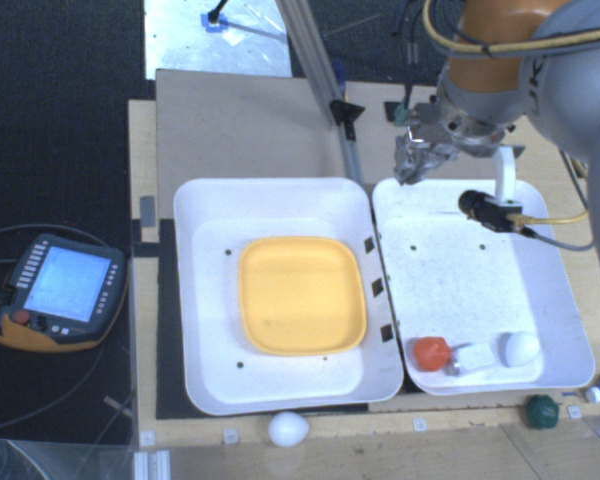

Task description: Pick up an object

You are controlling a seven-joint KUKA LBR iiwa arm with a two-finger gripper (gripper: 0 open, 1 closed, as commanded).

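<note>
While the gripper (412, 165) hovers over the right bin's (570, 318) far rim, finger state impossible to tell, the orange object (429, 353) lies well apart at the near edge.

Yellow plate (302, 294) in left bin (205, 218), tool (412, 165) above right bin (555, 298).

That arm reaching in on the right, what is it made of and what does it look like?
A thick, rounded grey arm with a glossy orange band above the wrist. Black and yellow cables loop around it. The small metallic claw hangs below.
</note>
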